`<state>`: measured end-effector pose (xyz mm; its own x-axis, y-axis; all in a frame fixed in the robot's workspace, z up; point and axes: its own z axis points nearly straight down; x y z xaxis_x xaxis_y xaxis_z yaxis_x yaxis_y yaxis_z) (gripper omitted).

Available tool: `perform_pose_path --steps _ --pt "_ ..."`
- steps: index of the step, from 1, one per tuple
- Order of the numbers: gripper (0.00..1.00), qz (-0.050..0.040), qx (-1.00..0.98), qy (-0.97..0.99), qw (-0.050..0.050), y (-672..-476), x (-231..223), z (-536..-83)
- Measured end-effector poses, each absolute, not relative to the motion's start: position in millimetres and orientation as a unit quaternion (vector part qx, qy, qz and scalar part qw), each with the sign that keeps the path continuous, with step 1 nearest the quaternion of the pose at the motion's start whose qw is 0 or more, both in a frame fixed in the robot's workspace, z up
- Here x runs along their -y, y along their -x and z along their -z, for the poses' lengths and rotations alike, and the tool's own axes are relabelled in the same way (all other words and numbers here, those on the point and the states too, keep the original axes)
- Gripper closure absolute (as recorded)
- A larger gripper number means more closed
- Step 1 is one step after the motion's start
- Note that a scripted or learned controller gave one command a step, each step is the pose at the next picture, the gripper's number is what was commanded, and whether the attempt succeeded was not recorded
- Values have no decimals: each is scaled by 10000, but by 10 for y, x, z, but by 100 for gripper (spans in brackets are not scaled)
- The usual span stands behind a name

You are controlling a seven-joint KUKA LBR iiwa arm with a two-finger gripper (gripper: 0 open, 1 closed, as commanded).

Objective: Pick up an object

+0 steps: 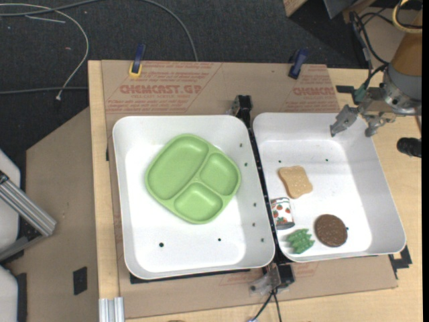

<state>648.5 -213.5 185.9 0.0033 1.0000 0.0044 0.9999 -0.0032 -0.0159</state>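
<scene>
1. A brown bench board [221,86] printed with red lettering sits over a dark floor, held by two blue clamps [138,59] at its far edge, and bears two shallow white bins side by side.
2. The gripper [356,123] hangs over the far right corner of the right bin [375,180], its two fingers [340,123] spread apart with nothing between them.
3. Nearer the camera and to the gripper's left lies a tan toast slice [295,180].
4. Further towards the camera, near the bin's front edge, lie a brown round cookie [331,230], a small green leafy piece [300,240] and a small red-and-white can [283,212].
5. Well to the gripper's left, the left bin [134,180] holds a green divided plate [193,178].
</scene>
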Motion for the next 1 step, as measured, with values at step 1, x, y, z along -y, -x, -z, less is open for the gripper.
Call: perform_pose_path --steps 1 --pt "0 0 7072 7070 4 -6520 2129 -1959"
